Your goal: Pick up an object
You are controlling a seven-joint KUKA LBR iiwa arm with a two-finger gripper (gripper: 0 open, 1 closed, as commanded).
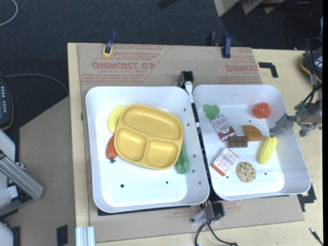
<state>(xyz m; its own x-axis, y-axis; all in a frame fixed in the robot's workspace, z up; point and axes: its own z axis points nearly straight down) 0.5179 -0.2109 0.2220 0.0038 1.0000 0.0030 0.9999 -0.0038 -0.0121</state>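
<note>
Corn cob (267, 149), "CHEMCAST" board (123, 64)

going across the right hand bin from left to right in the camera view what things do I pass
Green toy → red-and-white packet → cookie → red ball → yellow corn → end effector at the bin's right rim.

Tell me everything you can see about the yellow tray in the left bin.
The yellow tray looks like smooth plastic, with rounded corners and three compartments: one long, two smaller. It lies flat and slightly turned in the left bin. A yellow item, a red-orange item and a green item stick out from under its edges.
</note>
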